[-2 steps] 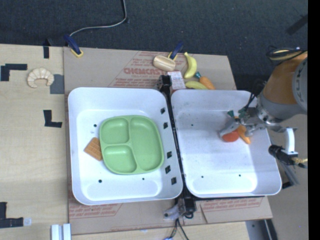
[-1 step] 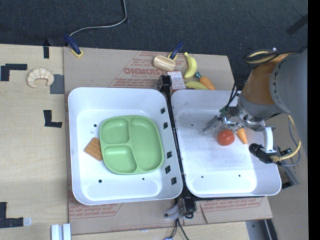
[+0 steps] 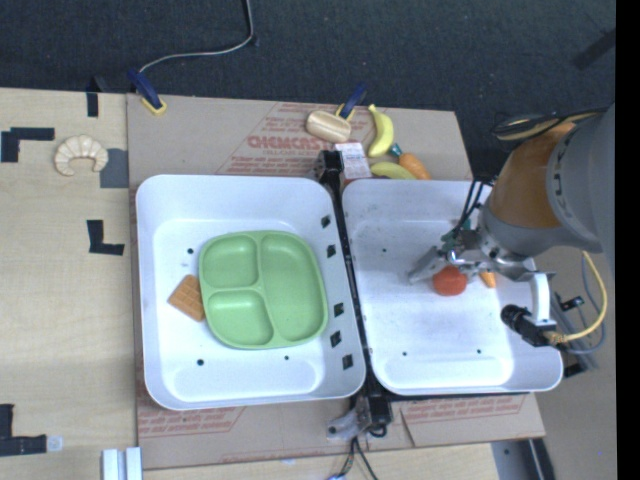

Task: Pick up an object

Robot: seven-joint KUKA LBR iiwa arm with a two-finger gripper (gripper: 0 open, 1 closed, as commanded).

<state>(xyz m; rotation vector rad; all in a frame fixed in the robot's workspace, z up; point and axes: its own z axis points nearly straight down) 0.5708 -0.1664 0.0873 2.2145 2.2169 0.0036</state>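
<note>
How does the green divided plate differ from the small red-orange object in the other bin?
The green divided plate is large, flat and pale green; the red-orange object is small, rounded and tomato-like. The plate lies in the left bin, partly over a tan wedge; the red-orange object lies in the right bin, directly at the pincer. The plate has three compartments; the red-orange object is one plain lump. Both rest on white bin floors.

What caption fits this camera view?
Robot gripper poised over a red tomato in the right bin.
</note>
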